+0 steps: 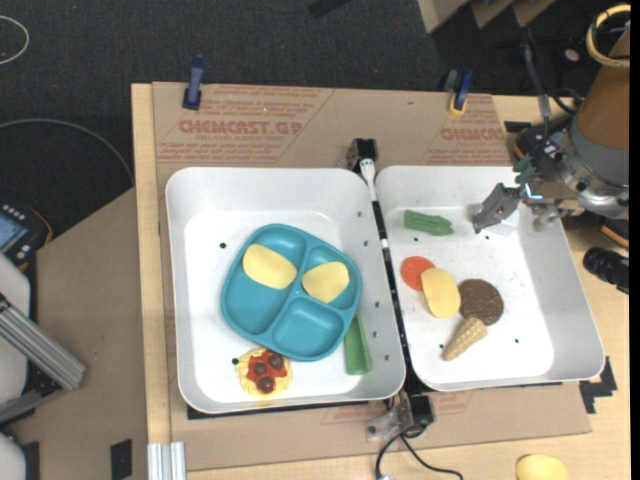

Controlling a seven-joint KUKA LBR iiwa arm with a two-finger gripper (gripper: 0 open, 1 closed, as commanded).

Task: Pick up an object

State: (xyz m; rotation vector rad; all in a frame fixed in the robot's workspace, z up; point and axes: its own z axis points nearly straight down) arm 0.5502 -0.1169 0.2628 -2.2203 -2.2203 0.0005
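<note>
My gripper [519,209] hangs over the back right part of the right bin [560,348], open, with nothing between its fingers [492,209]. A green bean pod [428,224] lies just left of it. Toward the front lie a red slice [416,269], a yellow piece [440,293] and a brown ice-cream scoop on a cone [473,318], close together. In the left bin [190,268] a blue divided plate [285,313] carries two yellow pieces [269,266]. A green stick [356,346] and a small pizza toy [263,370] lie beside the plate.
The two bins meet at a black-edged seam [384,258]. The arm's grey wrist with its orange band [600,128] comes in over the right bin's back right corner. Clamps [194,81] hold the brown board at the back.
</note>
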